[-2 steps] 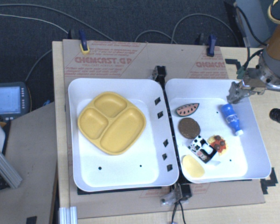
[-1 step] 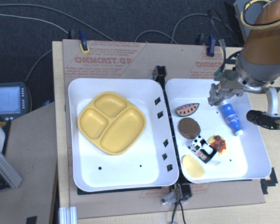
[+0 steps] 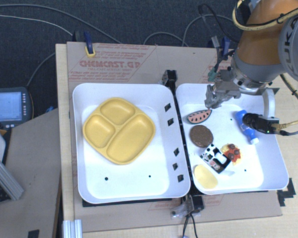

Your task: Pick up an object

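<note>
Several small items crowd the right bin [image 3: 273, 175], w/ the gripper [image 3: 214, 99] just above the watermelon slice [image 3: 199, 116] near the divider — can't tell its jaw state, so a descent could clip the brown cookie [image 3: 201, 136] or miss.

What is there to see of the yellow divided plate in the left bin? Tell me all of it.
The yellow divided plate lies flat, face up, in the left bin, turned at a slant to the bin's walls. It looks like matte moulded plastic, rounded at the corners, with three recessed compartments: two smaller ones toward the upper left and one long one along the lower right. The compartments hold nothing. It rests on the bin floor, apart from the walls, and nothing else touches it.
</note>
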You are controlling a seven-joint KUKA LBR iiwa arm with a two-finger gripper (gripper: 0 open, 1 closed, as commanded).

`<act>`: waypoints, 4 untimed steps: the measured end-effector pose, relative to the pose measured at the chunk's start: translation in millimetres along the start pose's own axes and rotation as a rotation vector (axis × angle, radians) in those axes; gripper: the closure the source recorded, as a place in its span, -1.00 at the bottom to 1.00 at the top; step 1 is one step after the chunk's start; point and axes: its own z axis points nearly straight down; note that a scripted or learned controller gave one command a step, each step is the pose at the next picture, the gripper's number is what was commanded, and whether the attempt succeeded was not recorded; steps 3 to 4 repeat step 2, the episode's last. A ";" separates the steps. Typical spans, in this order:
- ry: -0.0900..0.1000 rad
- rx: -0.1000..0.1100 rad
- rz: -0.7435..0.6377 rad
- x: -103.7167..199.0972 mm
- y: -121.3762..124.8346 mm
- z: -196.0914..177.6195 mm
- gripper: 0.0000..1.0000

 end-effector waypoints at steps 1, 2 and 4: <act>0.000 0.001 0.000 58.6 12.0 7.2 1.00; 0.000 0.003 0.001 104.6 7.7 8.6 1.00; 0.000 0.003 0.001 104.6 7.7 8.6 1.00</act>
